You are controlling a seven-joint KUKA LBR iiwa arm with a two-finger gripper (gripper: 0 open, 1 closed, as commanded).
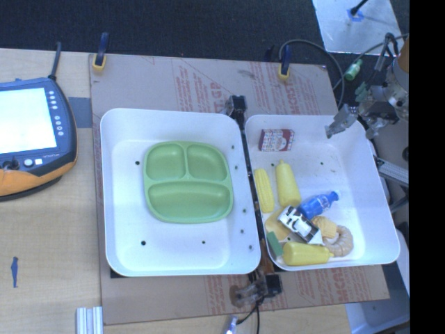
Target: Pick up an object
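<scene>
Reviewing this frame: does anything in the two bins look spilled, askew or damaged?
Nothing looks spilled or damaged. The green divided plate lies flat in the left bin. In the right bin, the toys are heaped at the near end, the blue bottle tilted across them; the red packet lies apart.

Green divided plate [188,182] lying in left bin [118,186]. Right bin [361,186] crowded: red packet [276,140], corn cobs [263,190], blue bottle [318,204], yellow pieces. Gripper [341,125] hovering over right bin's far corner.

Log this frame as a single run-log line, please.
phase: pre-grasp | end effector: above right bin far edge, nothing held | green plate: left bin
</scene>
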